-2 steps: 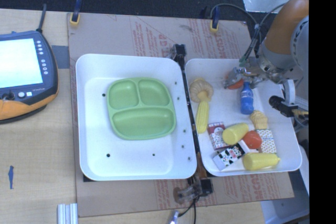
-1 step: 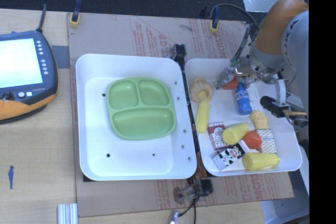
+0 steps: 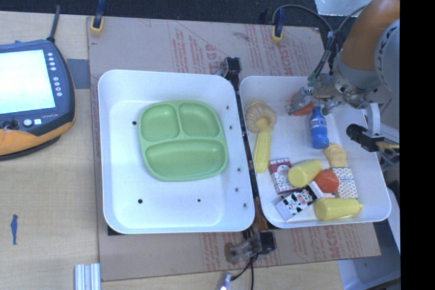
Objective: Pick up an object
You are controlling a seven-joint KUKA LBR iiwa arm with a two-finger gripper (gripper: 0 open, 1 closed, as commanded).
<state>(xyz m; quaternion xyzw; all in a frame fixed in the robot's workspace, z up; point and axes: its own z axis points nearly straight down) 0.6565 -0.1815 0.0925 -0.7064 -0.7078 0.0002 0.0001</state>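
My hand (image 3: 309, 100) upper right of frame, over right bin (image 3: 382, 208); grip state unclear (blurred). Blue bottle (image 3: 318, 130) just below hand, long axis running up-down frame.

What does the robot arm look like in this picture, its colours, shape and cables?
The arm is rounded and thick, grey with an orange band on top. Black cables loop from it toward the wrist. The gripper is a small metallic block with dark parts and a bit of red or orange at its tip; finer detail is blurred.
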